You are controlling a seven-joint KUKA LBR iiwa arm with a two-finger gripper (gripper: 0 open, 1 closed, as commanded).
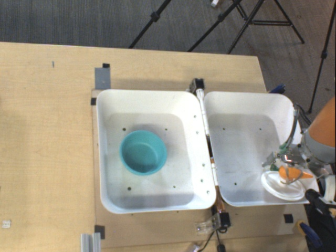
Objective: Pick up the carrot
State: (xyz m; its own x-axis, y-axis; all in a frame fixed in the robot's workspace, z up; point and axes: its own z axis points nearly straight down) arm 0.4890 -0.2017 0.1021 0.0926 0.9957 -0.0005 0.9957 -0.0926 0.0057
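carrot (289,172) — right bin (247,106), at its 4 o'clock corner, over a white dish (281,188) | gripper (286,168) right at the carrot; finger opening and hold: cannot tell | long axis roughly 9-to-3 o'clock, tip direction unclear | likely light, stiff, smooth — take it across mid-body, squarely | teal bowl (144,151) in left bin

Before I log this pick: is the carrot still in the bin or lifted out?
Cannot tell for sure. The carrot shows at the gripper, above a white plate in the right bin; whether it is lifted is unclear.
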